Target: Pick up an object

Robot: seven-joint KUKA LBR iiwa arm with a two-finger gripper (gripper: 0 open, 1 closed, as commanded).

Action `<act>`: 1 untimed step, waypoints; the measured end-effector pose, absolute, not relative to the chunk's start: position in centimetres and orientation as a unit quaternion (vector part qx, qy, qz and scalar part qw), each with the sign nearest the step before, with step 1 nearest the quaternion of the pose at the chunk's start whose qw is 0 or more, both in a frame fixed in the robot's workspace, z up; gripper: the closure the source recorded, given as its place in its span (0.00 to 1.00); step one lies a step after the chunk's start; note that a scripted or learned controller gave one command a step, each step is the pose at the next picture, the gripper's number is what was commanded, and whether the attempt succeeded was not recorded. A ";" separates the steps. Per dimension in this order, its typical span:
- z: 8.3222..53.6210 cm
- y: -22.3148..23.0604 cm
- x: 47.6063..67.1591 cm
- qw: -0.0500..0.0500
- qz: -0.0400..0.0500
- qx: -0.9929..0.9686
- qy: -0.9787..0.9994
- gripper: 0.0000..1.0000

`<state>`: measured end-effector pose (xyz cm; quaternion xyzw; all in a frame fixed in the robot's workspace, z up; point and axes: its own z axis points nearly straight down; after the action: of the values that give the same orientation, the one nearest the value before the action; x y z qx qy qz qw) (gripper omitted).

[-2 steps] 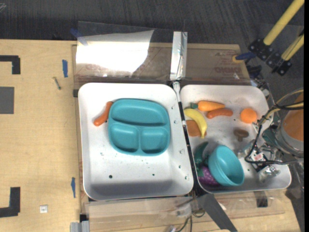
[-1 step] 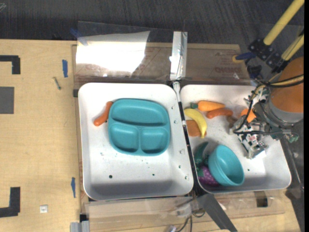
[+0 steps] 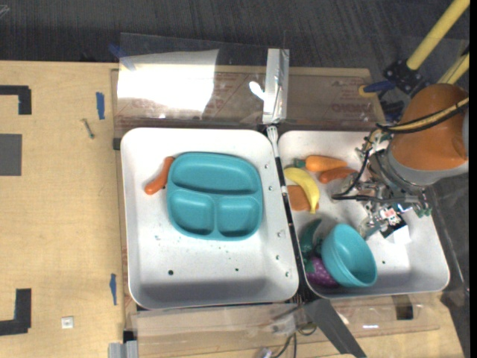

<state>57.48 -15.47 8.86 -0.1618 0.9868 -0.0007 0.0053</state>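
The left bin (image 3: 141, 274) holds a teal divided plate (image 3: 215, 194) lying flat a little above the bin's middle, with three compartments: one long one along the far side and two smaller ones along the near side. An orange carrot-shaped toy (image 3: 156, 177) lies just beside the plate's left edge, slanting toward the bin's far left corner and seeming to touch the plate's rim. A few small dark specks dot the bin floor near its front edge.

The right bin (image 3: 425, 271) sits just beside the left one, their walls meeting along the middle. In its far left corner lies a yellow banana (image 3: 305, 185), curved, with a small orange piece (image 3: 297, 197) tucked against it close to the left wall. Just beyond the banana, along the far edge, lies a second orange carrot (image 3: 326, 164). Toward the front left of this bin a teal bowl (image 3: 350, 254) rests tipped on its side, its opening facing the front right. A purple bunch of grapes (image 3: 320, 271) lies against the bowl's left side at the bin's front edge, and a dark green thing (image 3: 309, 235) shows just behind the bowl, too hidden to name.

The arm reaches over the right edge of the right bin, its orange band (image 3: 432, 129) above the far right corner. The gripper (image 3: 380, 203) hangs over the bin's right half, between the carrot and the bowl, among wires and fittings. Nothing can be seen between its fingers, and whether the jaws are open or closed cannot be told.
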 end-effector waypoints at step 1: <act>11.0 -13.9 66.3 -0.010 0.001 -0.070 0.998 0.00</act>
<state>66.31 -13.94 10.96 -0.0699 0.9975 0.0008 -0.0103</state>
